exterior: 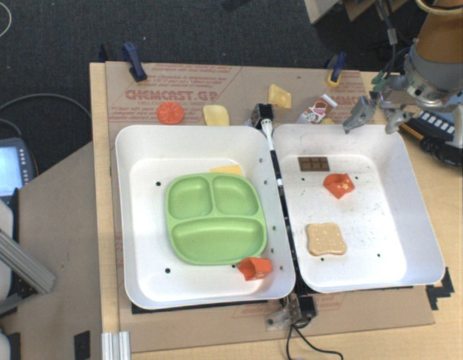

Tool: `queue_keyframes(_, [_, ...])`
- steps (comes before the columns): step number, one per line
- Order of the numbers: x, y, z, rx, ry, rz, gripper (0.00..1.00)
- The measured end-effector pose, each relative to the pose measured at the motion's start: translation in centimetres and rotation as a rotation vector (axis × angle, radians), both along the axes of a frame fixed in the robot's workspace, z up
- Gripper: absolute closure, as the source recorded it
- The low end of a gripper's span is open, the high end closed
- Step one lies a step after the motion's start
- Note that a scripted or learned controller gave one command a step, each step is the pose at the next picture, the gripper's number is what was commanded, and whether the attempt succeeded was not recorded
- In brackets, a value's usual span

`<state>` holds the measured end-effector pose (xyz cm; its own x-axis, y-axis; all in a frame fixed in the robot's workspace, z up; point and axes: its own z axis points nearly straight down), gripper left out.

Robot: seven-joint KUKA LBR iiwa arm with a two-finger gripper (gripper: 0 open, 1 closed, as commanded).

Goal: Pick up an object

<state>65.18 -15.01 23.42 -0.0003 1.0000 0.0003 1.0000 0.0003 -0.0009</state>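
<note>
Nearest, an orange block (254, 268) touches the green tray (215, 218) in the left bin (133, 201). Far right, the gripper (375, 117) hangs spread open, holding nothing, over the right bin's (411, 193) far rim.

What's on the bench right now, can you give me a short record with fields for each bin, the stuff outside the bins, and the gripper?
left bin: green divided plate, orange block at its near edge, yellow piece behind it
right bin: brown chocolate bar, red block, slice of toast
behind the bins: orange disc, two yellow pieces, small packet
gripper: open, above the right bin's far edge, holding nothing
</note>
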Motion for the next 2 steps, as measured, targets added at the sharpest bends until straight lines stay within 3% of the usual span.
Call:
queue_keyframes(1, [-9.7, -1.1, -8.2, 0.004, 0.014, -0.005, 0.0])
queue_keyframes(2, [-11.8, 2.3, -15.4, 0.003, 0.007, 0.0, 0.0])
